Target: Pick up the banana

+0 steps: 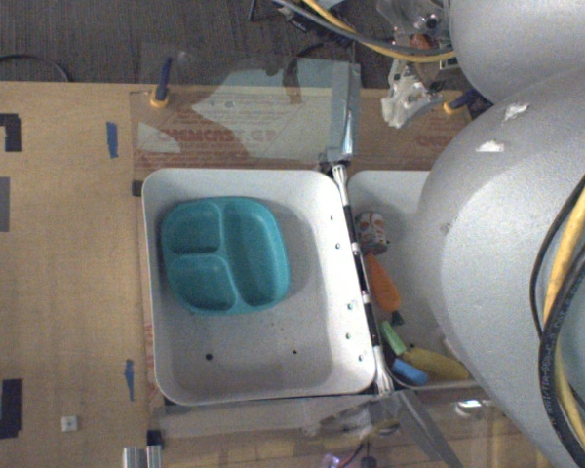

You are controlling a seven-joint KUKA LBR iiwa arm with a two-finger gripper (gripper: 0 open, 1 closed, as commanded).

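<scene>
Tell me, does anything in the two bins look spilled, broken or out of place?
Nothing stands out. The teal divided plate lies flat in the left bin. The banana, an orange carrot-like item and other small items lie along the right bin's left wall.

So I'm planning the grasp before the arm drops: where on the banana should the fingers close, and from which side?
Only part of the banana shows, lying flat near the right bin's front edge, beside blue and green items; the arm hides the rest. Probably come from above and pinch across its narrow width, away from those neighbours.
</scene>
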